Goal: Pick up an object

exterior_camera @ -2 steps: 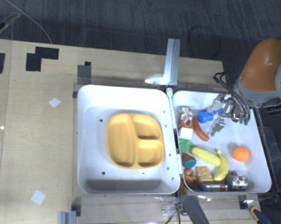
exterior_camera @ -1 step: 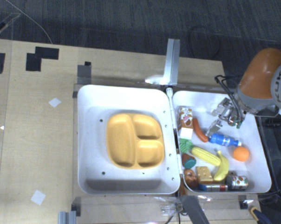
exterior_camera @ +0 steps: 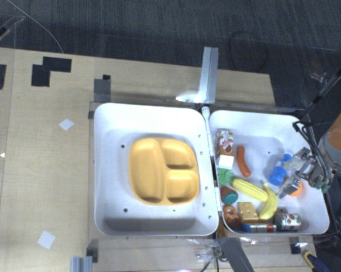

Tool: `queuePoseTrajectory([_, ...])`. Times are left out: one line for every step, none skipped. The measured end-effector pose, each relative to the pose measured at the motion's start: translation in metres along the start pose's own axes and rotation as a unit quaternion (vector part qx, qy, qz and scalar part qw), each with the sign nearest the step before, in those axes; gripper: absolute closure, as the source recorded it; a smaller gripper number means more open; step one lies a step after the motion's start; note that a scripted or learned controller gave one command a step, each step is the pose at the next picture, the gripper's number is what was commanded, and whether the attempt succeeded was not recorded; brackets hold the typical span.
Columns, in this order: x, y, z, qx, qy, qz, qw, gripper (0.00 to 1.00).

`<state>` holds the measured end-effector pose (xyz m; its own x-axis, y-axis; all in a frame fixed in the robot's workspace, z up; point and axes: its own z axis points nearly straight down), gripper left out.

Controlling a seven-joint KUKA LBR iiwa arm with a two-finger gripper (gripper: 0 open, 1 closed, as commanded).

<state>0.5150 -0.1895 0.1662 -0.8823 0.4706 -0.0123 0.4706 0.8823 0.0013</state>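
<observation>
On the bench, two shallow white bins side by side, catalogued as follows.

Left bin (exterior_camera: 101, 174): one yellow compartment tray (exterior_camera: 162, 170), lying flat near the middle, its divisions facing up. It stands alone, well apart from the other goods; likely too wide for a two-finger grasp.

Right bin (exterior_camera: 255, 122): the loose stock, crowded toward the near and left walls, probably where earlier drops left it. Items: a printed snack packet (exterior_camera: 225, 142) against the dividing wall; a red sausage (exterior_camera: 243, 160) just beside it; a corn cob (exterior_camera: 248, 189) lying aslant; a banana (exterior_camera: 269, 205) touching the corn's end; a tan block (exterior_camera: 247, 210); a small can (exterior_camera: 288, 221) on its side near the front wall; a blue bottle (exterior_camera: 278, 174); an orange piece (exterior_camera: 295, 190).

Gripper (exterior_camera: 297, 173): low inside the right bin, wrist entering from the right edge, tilted downward toward the blue bottle and the orange piece, both just beside its tip. Whether it is spread or closed cannot be told; nothing is seen lifted.

Judgement: grasp attempt at the bottle, unresolved.
</observation>
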Motion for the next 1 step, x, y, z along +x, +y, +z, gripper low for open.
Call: queuePoseTrajectory([-0.0583,0.0278,0.0526,0.0,0.003,0.117,0.9932,0.0])
